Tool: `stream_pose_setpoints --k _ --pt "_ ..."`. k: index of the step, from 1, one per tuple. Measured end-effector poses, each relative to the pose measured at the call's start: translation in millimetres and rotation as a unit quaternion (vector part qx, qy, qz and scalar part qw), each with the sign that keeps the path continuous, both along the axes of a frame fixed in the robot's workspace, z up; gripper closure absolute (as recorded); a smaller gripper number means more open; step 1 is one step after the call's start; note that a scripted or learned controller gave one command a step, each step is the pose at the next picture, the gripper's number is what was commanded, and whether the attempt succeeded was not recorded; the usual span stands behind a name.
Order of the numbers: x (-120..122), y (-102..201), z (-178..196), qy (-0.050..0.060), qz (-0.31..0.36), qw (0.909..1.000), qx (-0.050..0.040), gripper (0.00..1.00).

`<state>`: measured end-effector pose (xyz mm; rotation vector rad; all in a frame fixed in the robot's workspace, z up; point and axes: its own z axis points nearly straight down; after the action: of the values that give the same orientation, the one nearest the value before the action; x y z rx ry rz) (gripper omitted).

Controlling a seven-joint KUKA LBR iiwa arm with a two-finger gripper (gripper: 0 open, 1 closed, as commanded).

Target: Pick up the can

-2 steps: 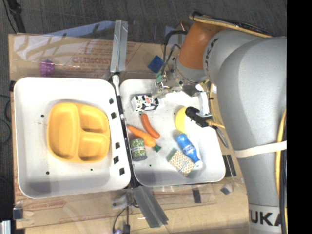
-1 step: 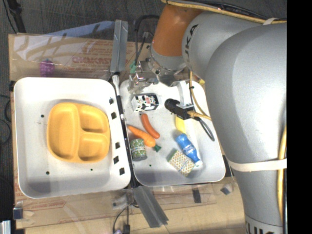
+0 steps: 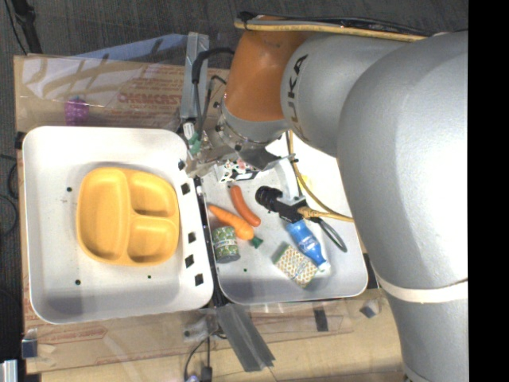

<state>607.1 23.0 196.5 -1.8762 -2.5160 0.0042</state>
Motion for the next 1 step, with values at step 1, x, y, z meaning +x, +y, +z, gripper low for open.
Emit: stream_pose_setpoints --k 1 --pt "-77.5 -4.1 10.6 0.0 0.115 0.9934 0.0006 1.0"
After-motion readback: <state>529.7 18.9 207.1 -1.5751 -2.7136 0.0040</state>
